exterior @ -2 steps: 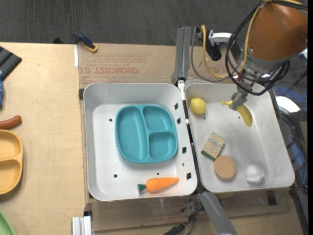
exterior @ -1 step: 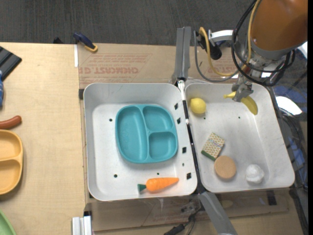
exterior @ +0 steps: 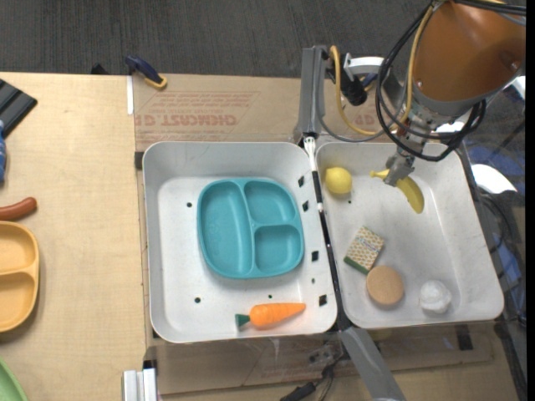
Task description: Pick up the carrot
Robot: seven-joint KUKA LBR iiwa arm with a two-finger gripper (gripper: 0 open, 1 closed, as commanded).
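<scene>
On the far left edge of the counter [exterior: 67,140] sit a yellow plate [exterior: 15,278] and a small reddish sausage toy [exterior: 17,208]. Next comes the left bin [exterior: 167,174], and in its middle lies a blue tray [exterior: 250,226] with three parts. The carrot [exterior: 272,314] is in this left bin too, lying flat by the bin's front edge, close to the front right corner, with its green end toward the left and its orange tip toward the right. It lies just in front of the blue tray and does not touch it. In the right bin [exterior: 468,249] there is a lemon [exterior: 338,180] near the back left corner, a banana [exterior: 408,192] near the back edge, a little green box [exterior: 364,249], a round tan disc [exterior: 384,286] and a white lump [exterior: 434,296] by the front edge. The gripper [exterior: 399,170] hangs over the back of the right bin, right by the banana, and I cannot tell how it is set. So the arm is well apart from the carrot, and I think the job has hardly begun. To do it well, the gripper should go across to the front of the left bin, turn so it closes across the thin way of the carrot, and come down on the fat orange middle. It should mind the bin wall, which is very near the carrot.
</scene>
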